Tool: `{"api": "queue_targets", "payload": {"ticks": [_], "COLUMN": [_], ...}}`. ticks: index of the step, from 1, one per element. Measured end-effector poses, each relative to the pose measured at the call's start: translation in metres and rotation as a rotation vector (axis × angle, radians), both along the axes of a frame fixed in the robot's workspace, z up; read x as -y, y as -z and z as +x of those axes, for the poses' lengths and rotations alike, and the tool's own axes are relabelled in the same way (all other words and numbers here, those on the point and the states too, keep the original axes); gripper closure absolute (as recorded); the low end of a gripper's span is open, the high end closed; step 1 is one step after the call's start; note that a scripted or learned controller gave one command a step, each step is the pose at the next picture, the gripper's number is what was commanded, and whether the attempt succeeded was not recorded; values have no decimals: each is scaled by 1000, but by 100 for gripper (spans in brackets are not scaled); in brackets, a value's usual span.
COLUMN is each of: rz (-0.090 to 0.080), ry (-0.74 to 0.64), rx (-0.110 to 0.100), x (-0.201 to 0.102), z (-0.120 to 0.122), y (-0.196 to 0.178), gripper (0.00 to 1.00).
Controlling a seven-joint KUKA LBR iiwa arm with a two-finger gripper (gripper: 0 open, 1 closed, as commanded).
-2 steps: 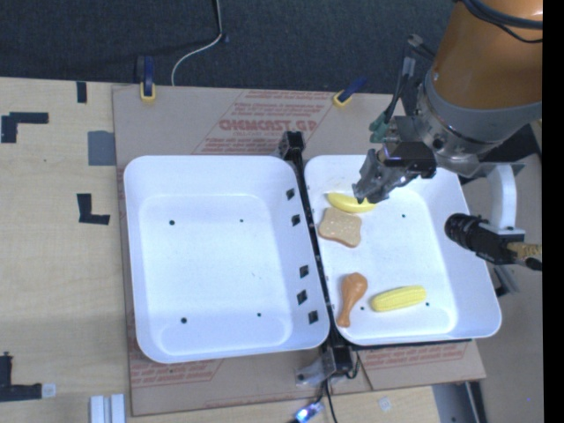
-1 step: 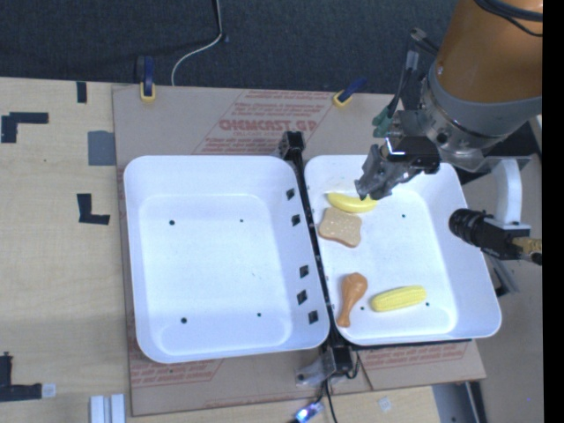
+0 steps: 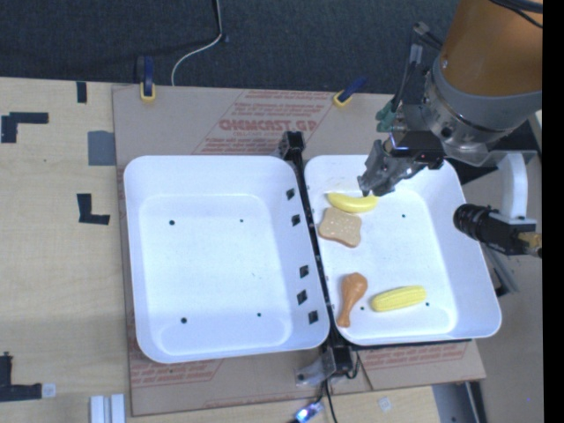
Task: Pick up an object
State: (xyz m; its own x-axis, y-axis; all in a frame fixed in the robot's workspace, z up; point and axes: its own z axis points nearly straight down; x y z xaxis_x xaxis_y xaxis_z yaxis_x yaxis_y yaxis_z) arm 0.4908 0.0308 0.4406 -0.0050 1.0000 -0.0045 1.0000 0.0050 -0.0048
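1. Grey end effector [image 3: 374, 186] hangs at the banana's [image 3: 351, 203] right tip in the right bin [image 3: 471, 263]; whether its fingers are apart or together cannot be told.
2. Yellow banana lies near the bin's far-left corner, its long axis running left to right.
3. Bread slice [image 3: 340, 228] touches it in front.

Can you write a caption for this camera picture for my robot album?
Gripper hovers at the banana beside toast, drumstick and corn in the right bin.
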Motion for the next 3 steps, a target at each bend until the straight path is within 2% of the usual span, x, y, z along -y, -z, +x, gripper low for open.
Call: {"api": "queue_targets", "payload": {"ticks": [1,2,3], "rz": [-1,8,6], "ry": [-1,-7,-1], "rx": [-1,9,7], "x": [0,-93,-134], "z": [0,-8,-7], "y": [-10,-64,-94], "gripper": [100,100,100]}}
